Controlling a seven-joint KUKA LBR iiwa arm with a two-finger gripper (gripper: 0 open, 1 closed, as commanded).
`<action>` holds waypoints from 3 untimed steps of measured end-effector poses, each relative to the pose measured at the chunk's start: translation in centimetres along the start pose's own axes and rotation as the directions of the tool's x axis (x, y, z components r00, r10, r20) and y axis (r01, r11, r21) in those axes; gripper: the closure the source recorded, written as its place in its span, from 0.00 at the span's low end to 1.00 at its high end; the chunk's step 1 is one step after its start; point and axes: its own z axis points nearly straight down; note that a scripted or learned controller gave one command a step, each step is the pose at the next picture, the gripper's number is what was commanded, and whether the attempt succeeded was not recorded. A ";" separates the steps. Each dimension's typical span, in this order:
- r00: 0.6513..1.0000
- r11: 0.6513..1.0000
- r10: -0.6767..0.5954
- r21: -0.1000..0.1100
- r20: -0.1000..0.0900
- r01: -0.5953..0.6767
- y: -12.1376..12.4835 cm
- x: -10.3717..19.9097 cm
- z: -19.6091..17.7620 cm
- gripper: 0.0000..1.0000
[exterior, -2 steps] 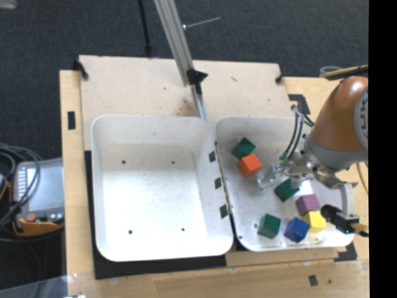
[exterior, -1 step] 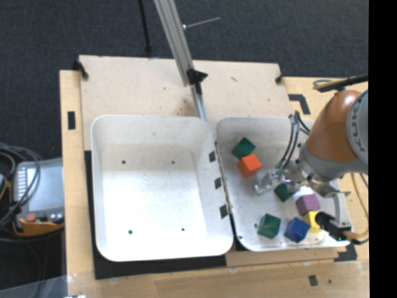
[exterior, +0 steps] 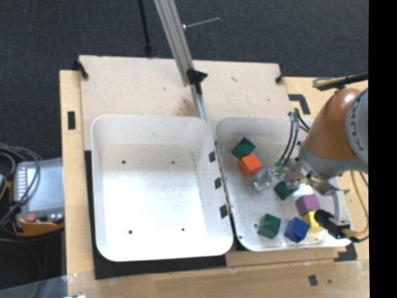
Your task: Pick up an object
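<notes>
The right bin (exterior: pixel 260 126) holds several small blocks. A green cube (exterior: pixel 244 148) and an orange cube (exterior: pixel 250 164) touch near its middle left. A dark green block (exterior: pixel 285 190) lies just right of my gripper (exterior: pixel 265 180), which hangs low over the bin floor below the orange cube. A purple block (exterior: pixel 307 203), a yellow block (exterior: pixel 315 221), a blue cube (exterior: pixel 297 229) and another green cube (exterior: pixel 269 225) sit along the bin's near edge. The grey and orange arm (exterior: pixel 332 135) covers the bin's right side.
The left bin (exterior: pixel 155 185) stands beside the right one, sharing a central wall. A slanted aluminium post (exterior: pixel 177 36) rises behind the bins. A pendant box (exterior: pixel 34 194) and cables lie off the bench at the left.
</notes>
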 end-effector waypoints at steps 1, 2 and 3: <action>1.000 1.000 0.009 -0.007 0.003 -0.009 0.2 -0.2 -1.0 1.00; 1.000 1.000 -0.004 0.015 -0.006 0.004 1.3 -1.0 -6.8 1.00; 1.000 1.000 -0.005 0.015 -0.006 0.005 2.4 -1.5 -11.8 1.00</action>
